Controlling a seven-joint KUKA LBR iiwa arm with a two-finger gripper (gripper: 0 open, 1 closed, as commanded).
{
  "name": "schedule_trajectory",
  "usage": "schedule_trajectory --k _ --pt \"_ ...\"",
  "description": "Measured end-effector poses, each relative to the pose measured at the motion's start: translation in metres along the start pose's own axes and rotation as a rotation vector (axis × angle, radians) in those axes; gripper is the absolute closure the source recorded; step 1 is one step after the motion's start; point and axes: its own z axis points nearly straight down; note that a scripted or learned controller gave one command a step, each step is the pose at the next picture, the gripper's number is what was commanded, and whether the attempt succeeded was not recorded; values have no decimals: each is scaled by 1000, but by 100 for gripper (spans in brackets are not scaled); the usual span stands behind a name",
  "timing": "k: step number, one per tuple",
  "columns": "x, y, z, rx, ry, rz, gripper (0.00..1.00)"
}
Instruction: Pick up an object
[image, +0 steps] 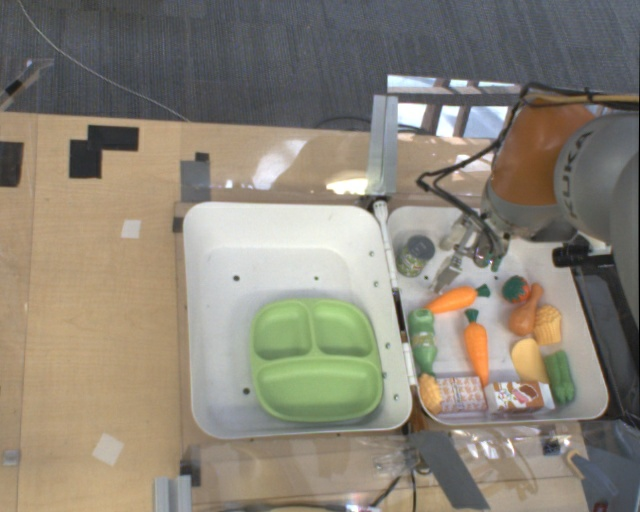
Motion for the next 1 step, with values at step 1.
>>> schedule_trajectory --k 1 --pt "69 -33 -2 -1 -5 21 0"
